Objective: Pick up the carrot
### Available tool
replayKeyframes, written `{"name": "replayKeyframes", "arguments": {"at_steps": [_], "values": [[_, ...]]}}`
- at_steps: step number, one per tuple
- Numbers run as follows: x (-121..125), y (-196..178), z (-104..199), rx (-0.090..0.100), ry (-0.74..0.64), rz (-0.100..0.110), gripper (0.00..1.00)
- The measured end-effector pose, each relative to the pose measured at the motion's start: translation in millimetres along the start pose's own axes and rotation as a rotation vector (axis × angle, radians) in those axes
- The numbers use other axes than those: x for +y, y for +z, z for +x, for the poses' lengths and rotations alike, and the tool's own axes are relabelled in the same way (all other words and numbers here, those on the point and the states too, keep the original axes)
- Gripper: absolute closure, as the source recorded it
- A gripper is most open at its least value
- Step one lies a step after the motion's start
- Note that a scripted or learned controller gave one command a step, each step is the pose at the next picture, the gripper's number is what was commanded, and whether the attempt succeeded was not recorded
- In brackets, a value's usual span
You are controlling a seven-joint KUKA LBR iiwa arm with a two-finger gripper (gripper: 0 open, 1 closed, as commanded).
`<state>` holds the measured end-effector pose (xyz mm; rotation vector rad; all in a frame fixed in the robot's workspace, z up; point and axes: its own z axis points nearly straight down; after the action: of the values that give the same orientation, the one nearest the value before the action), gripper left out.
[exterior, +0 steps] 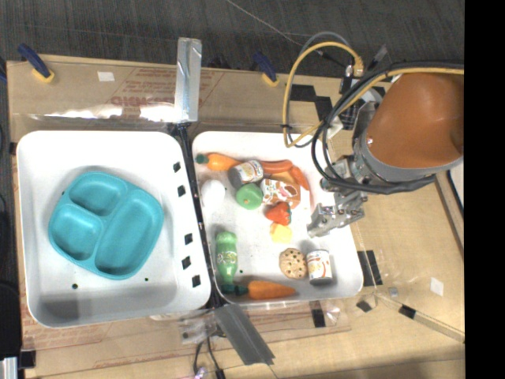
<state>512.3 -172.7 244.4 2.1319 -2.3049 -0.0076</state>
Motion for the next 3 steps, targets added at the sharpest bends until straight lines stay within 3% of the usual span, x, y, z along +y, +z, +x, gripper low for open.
{"name": "replayKeyframes", "arguments": {"at_steps": [1,2,3], "values": [[5.4,-42.0,2.6,0.002,-0.189,0.007,1.00],[33.0,-20.2,32.2,0.001,-0.654,0.002,1.00],[-103.5,-24.4,-11.5,-0.002,-0.645,0.004,1.00]]}}
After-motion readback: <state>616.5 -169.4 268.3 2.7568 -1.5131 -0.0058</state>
